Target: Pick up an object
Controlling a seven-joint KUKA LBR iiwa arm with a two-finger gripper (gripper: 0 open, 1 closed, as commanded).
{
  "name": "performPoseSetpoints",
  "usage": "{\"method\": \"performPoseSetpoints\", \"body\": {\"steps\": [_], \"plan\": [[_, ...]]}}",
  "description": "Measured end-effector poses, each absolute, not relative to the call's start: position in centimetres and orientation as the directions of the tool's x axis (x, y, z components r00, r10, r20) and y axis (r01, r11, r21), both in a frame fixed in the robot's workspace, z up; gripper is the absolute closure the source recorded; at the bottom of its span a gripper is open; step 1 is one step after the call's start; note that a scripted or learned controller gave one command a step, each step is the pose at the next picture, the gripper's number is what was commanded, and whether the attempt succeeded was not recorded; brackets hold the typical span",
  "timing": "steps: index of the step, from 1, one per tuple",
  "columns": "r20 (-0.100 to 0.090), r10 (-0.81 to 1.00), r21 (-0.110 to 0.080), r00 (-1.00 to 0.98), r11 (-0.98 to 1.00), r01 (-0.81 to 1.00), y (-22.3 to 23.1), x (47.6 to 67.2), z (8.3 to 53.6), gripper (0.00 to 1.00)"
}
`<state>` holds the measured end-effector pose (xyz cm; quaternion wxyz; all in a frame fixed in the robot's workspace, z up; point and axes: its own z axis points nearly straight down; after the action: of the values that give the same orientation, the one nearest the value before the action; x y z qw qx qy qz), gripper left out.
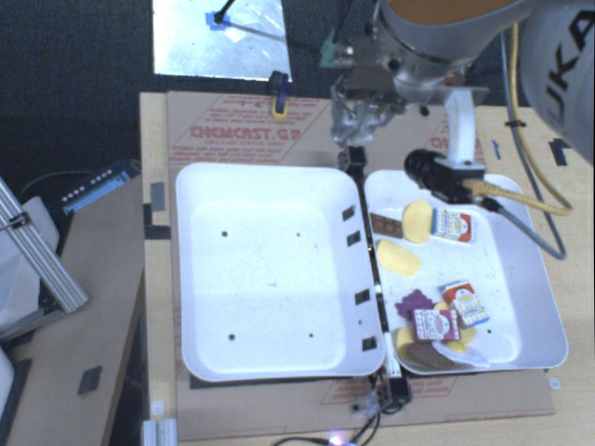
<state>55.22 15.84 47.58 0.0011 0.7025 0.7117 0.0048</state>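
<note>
Hanging at about twelve o'clock of the scene, the metal two-finger end effector (354,140) sits over the far end of the seam between the two shallow white bins, its tip just above the black clips on their shared rims. Whether it is spread or closed cannot be told from this slant, and nothing can be seen in its grasp.

The left white bin (200,193) lies at nine o'clock from the seam. The right white bin (544,328) at three o'clock carries all the objects. A pale yellow round piece (417,220) lies near its far edge, touching a small white packet with red and blue print (453,225) at its three o'clock. A yellow oval piece (399,258) rests near the bin's left rim. Toward five o'clock sit a purple grape-like cluster (415,302), a small red and white carton (434,324) and a blue, white and orange carton (464,303), close together. Both bins rest on a brown cardboard sheet (242,128) printed in red on the counter (102,277).
</note>
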Motion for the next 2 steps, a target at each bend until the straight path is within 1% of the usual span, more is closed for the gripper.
{"method": "performPoseSetpoints", "body": {"steps": [1,2], "plan": [[-0.001,1.000,-0.007,-0.009,0.009,1.000,21.8,58.8,36.1,1.00],[-0.001,1.000,-0.010,-0.008,0.008,1.000,23.0,48.3,31.0,1.00]]}}
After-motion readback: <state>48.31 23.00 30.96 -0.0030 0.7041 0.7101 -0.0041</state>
